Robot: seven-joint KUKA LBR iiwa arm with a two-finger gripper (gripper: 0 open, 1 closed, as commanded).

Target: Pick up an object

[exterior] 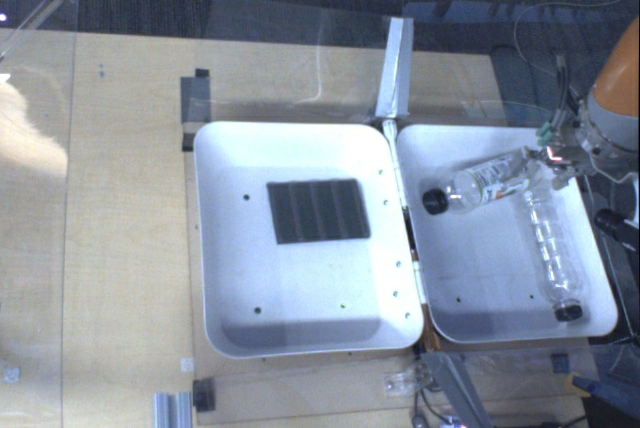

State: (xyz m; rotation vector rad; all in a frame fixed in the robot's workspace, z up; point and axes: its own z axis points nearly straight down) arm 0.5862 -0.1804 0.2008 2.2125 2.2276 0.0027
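Bottles lie in the right bin point(470, 316), one clear bottle point(478, 186) slanting toward the gripper point(556, 154) at its base, the other bottle point(550, 251) alongside; whether that claw grips, I cannot tell.

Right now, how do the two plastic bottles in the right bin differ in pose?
The upper bottle lies almost across the right bin, its black cap toward the left bin. The lower bottle lies nearly along the bin's right side, its cap toward the near edge. Both are clear, black-capped, and lying down.
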